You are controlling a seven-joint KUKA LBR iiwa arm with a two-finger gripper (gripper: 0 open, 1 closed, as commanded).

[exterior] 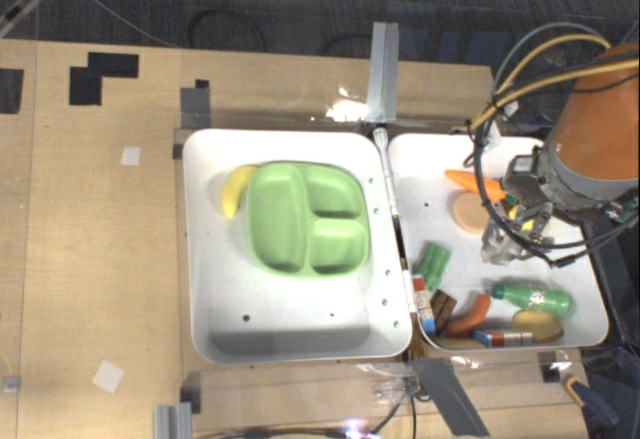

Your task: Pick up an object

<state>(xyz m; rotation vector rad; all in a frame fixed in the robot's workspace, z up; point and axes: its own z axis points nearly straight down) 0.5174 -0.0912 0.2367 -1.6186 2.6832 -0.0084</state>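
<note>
My gripper (503, 245) hangs over the middle of the right bin (598, 299), below the grey wrist and orange band. It sits just right of a round tan disc (467, 214) and below an orange carrot (468, 181). A green bottle (534, 299) lies a little below and to the right of it. A small green cylinder (432, 265) lies to its left. Along the bin's front edge lie a red-brown sausage (470, 318), a yellow-brown lump (536, 326) and a thin blue and red pen-like thing (497, 337). I see nothing between the gripper's tips.
The left bin (215, 317) holds a green divided plate (305, 217) with a yellow banana (234, 189) at its left edge. A metal divider (392, 217) runs between the bins. Cables (520, 62) loop above the right bin's far right corner.
</note>
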